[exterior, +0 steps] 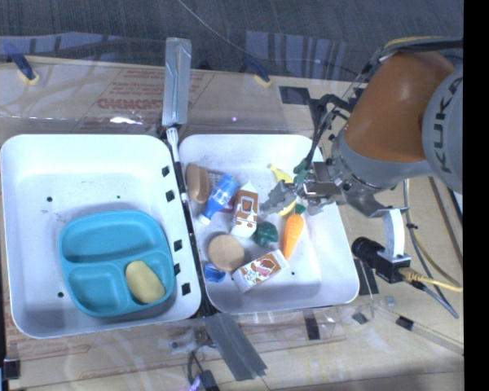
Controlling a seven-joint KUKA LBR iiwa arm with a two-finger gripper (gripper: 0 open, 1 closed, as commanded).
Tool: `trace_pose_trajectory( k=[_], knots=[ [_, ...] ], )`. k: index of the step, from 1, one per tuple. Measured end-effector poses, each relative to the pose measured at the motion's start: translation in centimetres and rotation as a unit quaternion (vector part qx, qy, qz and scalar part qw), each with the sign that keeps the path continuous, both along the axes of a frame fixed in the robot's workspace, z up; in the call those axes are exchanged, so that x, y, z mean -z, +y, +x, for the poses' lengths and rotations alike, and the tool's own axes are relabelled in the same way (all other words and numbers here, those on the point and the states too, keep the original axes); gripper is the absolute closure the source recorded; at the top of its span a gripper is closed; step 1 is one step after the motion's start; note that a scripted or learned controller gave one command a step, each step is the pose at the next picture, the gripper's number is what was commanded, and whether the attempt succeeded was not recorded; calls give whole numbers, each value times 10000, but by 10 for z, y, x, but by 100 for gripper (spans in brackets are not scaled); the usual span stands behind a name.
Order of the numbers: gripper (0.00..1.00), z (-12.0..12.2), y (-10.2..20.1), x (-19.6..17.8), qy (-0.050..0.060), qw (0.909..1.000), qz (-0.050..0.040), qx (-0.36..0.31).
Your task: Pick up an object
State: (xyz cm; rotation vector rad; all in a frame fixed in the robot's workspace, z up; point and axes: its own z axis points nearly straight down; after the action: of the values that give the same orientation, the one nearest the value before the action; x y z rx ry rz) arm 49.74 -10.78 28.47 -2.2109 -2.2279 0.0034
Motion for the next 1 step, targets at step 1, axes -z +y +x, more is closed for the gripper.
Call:
trace_pose_trajectory(
  k=[1],
  knots=[
    [0,-21,-39,88,19,9997,3,-229]
  ],
)
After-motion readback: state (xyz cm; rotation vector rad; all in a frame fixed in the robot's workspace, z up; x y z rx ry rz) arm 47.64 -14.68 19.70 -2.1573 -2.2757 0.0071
